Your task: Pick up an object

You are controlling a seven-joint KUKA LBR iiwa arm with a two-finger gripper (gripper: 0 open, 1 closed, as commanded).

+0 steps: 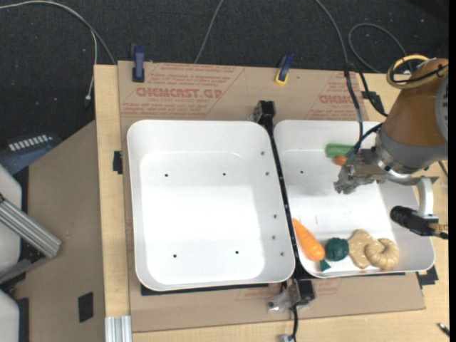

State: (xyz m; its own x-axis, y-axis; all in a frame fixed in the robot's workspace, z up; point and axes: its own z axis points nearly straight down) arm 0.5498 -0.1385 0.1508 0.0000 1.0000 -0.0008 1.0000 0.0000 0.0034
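Gripper [347, 184] hangs low in the right bin [313, 148], just below the green object [338, 150]; finger state cannot be told. Carrot [308, 239] lies well clear, likely not targeted.

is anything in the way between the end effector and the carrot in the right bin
Nothing visible blocks it. The end effector hovers over the upper part of the right bin, and the carrot lies at the bin's lower left, with bare white floor between them. The dark green piece touches the carrot's lower right side, away from the approach.
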